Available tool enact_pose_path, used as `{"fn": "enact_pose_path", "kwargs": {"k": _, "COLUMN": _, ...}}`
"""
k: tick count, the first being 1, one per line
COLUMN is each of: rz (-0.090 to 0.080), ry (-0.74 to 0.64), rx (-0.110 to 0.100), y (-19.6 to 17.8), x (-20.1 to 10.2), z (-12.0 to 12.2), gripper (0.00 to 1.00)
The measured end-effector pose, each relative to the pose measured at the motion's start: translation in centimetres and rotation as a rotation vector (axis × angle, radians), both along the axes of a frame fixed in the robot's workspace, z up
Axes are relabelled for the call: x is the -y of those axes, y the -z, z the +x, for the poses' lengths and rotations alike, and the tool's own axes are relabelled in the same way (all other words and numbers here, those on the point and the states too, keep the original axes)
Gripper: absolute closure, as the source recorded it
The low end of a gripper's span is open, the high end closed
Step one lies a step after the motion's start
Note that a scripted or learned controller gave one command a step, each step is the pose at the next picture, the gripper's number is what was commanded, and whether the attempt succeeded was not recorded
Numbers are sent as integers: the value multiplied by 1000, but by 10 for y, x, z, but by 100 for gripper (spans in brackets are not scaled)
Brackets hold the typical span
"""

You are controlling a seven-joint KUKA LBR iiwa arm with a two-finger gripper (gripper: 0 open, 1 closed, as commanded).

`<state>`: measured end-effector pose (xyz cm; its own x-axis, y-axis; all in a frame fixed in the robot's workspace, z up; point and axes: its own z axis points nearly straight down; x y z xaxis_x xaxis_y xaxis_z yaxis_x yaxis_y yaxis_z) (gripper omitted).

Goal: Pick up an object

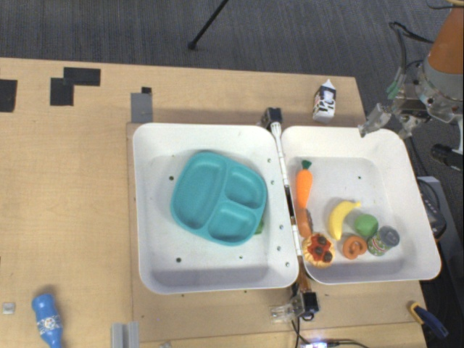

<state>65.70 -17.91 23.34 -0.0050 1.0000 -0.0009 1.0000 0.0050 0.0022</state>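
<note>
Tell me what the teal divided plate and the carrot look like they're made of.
Teal divided plate: likely molded plastic, one even colour, smooth rounded compartments, soft sheen. Carrot: looks like toy plastic or rubber, flat uniform orange with a tidy green top; too small to be sure.

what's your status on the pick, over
Gripper open, above the right bin's far corner, holding nothing. Carrot, banana and the other small items untouched in that bin. Nothing blocking the carrot from above.
</note>
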Motion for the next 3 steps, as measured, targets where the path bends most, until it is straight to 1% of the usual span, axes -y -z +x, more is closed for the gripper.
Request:
{"fn": "enact_pose_path", "kwargs": {"k": 1, "rz": 1, "ry": -217, "rx": -2, "y": 104, "x": -70, "z": -41, "gripper": 0}}
{"fn": "enact_pose_path", "kwargs": {"k": 2, "rz": 1, "ry": -23, "rx": -2, "y": 115, "x": -62, "z": -98, "gripper": 0}}
{"fn": "enact_pose_path", "kwargs": {"k": 3, "rz": -2, "ry": -61, "rx": 8, "y": 146, "x": -71, "z": -159, "gripper": 0}}
